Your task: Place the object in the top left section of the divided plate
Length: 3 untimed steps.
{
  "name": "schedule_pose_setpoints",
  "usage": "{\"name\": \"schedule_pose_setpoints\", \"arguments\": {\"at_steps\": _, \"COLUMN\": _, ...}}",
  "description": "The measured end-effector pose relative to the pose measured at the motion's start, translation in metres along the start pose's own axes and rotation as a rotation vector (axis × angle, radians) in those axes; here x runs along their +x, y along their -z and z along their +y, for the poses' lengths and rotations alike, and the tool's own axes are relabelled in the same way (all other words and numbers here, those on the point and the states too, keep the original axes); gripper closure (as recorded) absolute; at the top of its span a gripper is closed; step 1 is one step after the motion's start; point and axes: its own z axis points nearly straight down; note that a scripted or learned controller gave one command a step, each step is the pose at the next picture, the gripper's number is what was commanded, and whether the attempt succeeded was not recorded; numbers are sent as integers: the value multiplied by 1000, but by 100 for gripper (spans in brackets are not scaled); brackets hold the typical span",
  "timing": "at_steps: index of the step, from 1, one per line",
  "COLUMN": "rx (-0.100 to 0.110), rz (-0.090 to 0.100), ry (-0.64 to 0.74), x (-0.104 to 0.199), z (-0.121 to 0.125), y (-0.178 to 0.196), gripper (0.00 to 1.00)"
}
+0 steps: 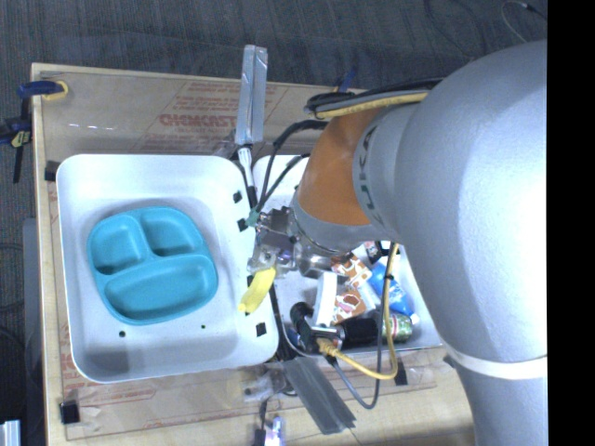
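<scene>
The pincer (267, 260) is seen over the ridge between the two bins, below the orange band (339, 179) of the grey arm (474, 203). A yellow object (256, 290) hangs from it, and the upper end of this object is clamped between the pincer's tips. One such yellow object is counted. It is long and narrow, like a small banana. Its long axis is steeply tilted: the upper end points up and to the right, into the pincer, and the lower end points down and to the left, toward the near rim of the left bin (139, 365).

Two white bins are counted. In the left bin one blue divided plate (153, 263) is lying, with three sections: two small ones at the top and one large one below. The yellow object is just beside the plate's right side, apart from it, not over any section.

In the right bin (423, 337) several small packages and a can (395, 325) are piled together, partly hidden by the arm; their number cannot be told. One yellow cable (367, 372) is seen at the near edge.
</scene>
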Motion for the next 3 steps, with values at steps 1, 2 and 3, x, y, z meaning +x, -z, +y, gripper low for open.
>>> {"name": "schedule_pose_setpoints", "arguments": {"at_steps": 1, "rx": 0, "rz": -1, "ry": 176, "x": 43, "z": 48, "y": 23, "gripper": 100}}
{"name": "schedule_pose_setpoints", "arguments": {"at_steps": 2, "rx": -1, "rz": -2, "ry": 505, "x": 108, "z": 88, "y": 0, "gripper": 100}}
{"name": "schedule_pose_setpoints", "arguments": {"at_steps": 3, "rx": -2, "rz": -3, "ry": 644, "x": 190, "z": 60, "y": 56, "gripper": 100}}
